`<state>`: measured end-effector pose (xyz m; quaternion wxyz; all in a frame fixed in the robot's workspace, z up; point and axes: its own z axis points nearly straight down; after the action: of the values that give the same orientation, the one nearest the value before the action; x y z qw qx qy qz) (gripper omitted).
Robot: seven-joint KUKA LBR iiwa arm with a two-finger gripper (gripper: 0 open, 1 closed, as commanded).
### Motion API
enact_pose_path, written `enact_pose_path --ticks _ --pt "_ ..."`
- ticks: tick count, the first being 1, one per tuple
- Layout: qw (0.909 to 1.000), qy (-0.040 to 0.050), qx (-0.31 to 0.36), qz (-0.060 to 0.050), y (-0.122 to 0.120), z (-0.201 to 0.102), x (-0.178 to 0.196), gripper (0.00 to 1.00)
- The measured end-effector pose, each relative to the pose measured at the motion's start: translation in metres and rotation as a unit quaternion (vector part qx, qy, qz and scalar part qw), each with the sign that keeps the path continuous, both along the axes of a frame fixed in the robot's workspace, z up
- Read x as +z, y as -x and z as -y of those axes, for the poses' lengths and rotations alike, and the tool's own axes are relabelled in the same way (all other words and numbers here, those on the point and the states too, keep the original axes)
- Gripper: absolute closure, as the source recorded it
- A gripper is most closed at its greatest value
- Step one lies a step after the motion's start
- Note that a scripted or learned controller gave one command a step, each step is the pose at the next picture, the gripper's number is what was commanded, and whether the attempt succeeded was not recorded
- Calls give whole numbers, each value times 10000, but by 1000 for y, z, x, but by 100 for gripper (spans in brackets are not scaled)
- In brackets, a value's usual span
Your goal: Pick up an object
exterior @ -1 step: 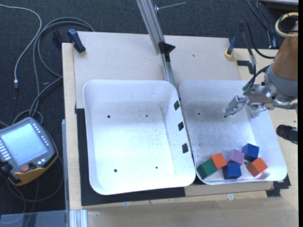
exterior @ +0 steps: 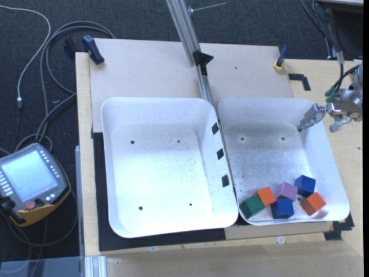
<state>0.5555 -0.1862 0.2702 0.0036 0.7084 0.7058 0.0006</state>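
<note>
Several small blocks lie bunched in the near right corner of the right bin (exterior: pixel 262 111): a green one (exterior: pixel 251 205), an orange one (exterior: pixel 266 196), a purple one (exterior: pixel 286 190), two blue ones (exterior: pixel 305 184) (exterior: pixel 282 208) and a second orange one (exterior: pixel 313 203). My gripper (exterior: pixel 321 123) hangs over the bin's far right rim, well behind the blocks. It is open, and nothing sits between its fingers (exterior: pixel 308 119).
The left bin (exterior: pixel 109 149) stands beside the right one. A slanted aluminium pole (exterior: pixel 183 25) rises behind the bins. A blue clamp (exterior: pixel 92 48) and a yellow clamp (exterior: pixel 280 62) grip the board's far corners. A teach pendant (exterior: pixel 30 180) lies on the floor at left.
</note>
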Motion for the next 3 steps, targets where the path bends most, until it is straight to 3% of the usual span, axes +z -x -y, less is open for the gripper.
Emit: enact_pose_path --ticks 1,2,3 --pt "10000 -29 67 26 10 -88 84 0" --pt "10000 -13 29 17 -8 -85 133 0" --pt "10000 -35 19 -77 27 -107 -19 0"
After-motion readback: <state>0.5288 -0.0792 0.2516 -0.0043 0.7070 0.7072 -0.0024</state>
